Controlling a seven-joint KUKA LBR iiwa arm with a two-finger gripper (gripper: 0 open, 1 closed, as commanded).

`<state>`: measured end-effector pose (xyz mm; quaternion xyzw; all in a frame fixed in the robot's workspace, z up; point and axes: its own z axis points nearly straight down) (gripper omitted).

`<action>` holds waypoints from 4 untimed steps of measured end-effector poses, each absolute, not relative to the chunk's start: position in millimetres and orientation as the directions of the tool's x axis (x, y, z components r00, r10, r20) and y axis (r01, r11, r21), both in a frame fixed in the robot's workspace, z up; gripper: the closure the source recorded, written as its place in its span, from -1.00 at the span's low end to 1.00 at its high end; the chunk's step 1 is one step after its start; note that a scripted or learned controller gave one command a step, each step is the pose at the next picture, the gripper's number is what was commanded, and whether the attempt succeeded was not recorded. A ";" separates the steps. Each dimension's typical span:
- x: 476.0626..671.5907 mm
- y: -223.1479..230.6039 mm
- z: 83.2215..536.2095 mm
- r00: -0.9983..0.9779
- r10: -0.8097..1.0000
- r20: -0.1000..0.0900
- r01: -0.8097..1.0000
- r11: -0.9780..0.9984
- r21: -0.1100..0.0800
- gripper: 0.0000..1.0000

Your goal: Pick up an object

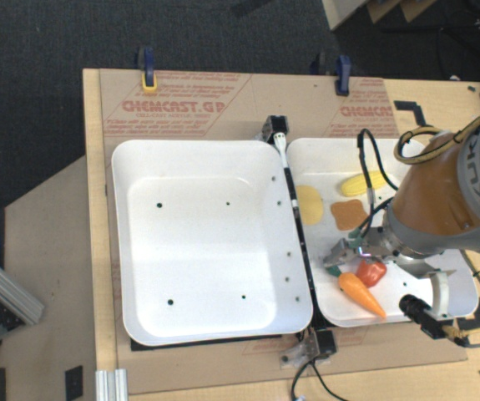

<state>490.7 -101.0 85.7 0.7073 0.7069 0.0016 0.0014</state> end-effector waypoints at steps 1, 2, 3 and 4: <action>589.7 -104.6 85.7 -0.004 1.000 -0.003 1.000 0.004 0.010 -1.00; 663.1 -112.5 80.2 0.003 1.000 0.001 1.000 -0.003 -0.021 -1.00; 666.5 -132.7 85.1 0.002 1.000 -0.002 1.000 -0.002 0.002 -1.00; 640.1 -129.8 84.9 0.001 1.000 0.001 1.000 -0.001 -0.004 -1.00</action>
